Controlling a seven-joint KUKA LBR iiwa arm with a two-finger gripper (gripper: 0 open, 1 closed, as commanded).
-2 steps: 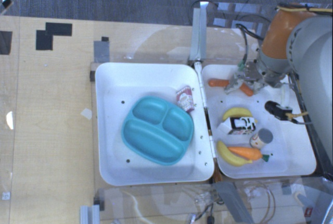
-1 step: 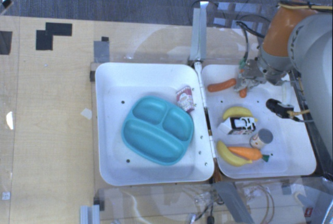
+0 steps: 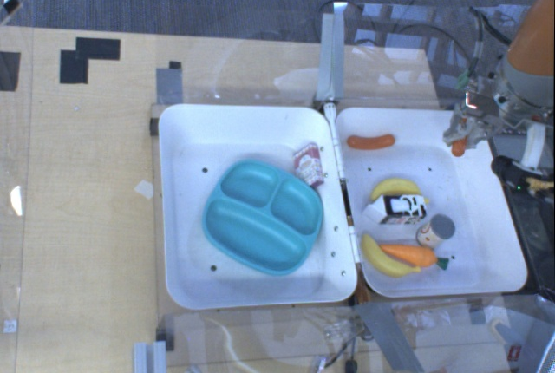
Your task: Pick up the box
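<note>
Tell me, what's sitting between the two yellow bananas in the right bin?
In the camera view, the black-and-white box lies between the upper banana and the lower banana. Beside it stands a small grey-capped bottle, and a carrot rests on the lower banana.

Both white bins look like smooth moulded plastic with a soft sheen. The blue divided plate is glossy plastic. The bench reads as pale matt wood laminate. The box shows printed, slightly glossy card. The carrot and bananas look like smooth plastic. My wrist casing is matt grey, possibly metal.
</note>
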